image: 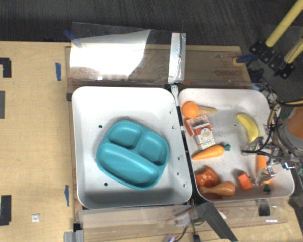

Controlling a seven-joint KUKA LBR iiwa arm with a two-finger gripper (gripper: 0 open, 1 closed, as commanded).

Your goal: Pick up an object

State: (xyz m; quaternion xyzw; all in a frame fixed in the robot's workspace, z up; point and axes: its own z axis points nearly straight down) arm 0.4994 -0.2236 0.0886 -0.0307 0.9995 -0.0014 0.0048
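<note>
The gripper [265, 173] is hanging low over the right bin [227, 99] near its right wall, and a small orange carrot [261, 163] is sitting upright between its fingers, long axis running top to bottom, green end pointing toward the bin's near edge. An orange block [245, 181] is lying just beside it. A banana [249, 127] is curving along the far right, a larger carrot [208, 153] is lying across the middle, tip pointing left. A teal divided plate [133, 154] is resting in the left bin [91, 110]

teal tray [133, 154], yellow banana [249, 127], white bins [86, 135]
</note>
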